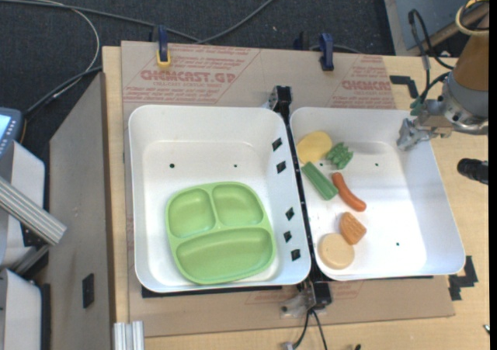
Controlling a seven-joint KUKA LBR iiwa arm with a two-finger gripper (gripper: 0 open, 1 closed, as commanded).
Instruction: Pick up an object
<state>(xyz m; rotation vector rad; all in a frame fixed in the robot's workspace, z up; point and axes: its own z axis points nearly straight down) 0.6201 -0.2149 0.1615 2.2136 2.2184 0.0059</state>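
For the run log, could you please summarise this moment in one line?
gripper: over right bin's far right corner, holding nothing | toy food: clustered along that bin's left side | green tray: in left bin

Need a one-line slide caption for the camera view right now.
Two-finger gripper poised over right white bin's far corner, toy foods clustered along its left side; green three-compartment plastic tray lies in left white bin.

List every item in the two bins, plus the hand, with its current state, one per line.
Green divided tray: flat in left bin, compartments bare.
Yellow piece: lying in right bin.
Broccoli: beside yellow piece.
Green stick: lying slanted.
Orange sausage: lying slanted.
Orange wedge: against tan disc.
Tan disc: flat.
Hand: over right bin's far corner, holding nothing visible.
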